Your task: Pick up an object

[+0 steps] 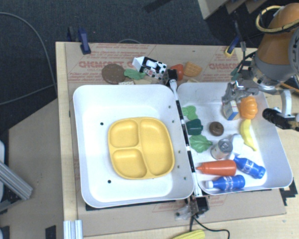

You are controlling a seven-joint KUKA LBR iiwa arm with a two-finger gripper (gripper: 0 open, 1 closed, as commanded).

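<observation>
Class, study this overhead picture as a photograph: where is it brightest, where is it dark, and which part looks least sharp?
In the camera view the white bins are brightest, nearly washed out, so their walls show little shading; the yellow tray casts only a faint shadow, suggesting diffuse overhead light; the floor around the bench is dark; the arm and claw look softer than the bottles.

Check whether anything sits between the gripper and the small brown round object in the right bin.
Nothing visible blocks it. The gripper hangs over the upper part of the right white bin, beside the orange pumpkin-shaped toy. The small brown round object lies below and left of it, across bare bin floor.
</observation>
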